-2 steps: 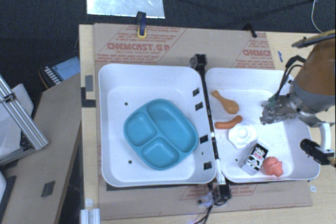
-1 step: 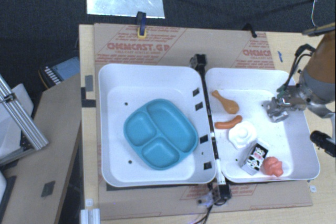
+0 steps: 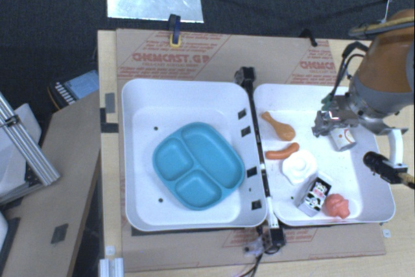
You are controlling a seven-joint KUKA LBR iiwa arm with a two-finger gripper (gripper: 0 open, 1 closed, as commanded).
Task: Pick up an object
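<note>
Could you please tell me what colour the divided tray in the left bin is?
The divided plastic tray with three compartments is light blue, seen plainly in the camera view.

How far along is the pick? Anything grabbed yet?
Done: the arm has reached over the right bin, with the gripper near its back right area. In hand: nothing visibly lifted; whether anything sits between its fingers cannot be told. Left: the grab and lift. The chicken drumstick, hot dog, white piece, small carton and pink toy all lie on the bin floor.
</note>
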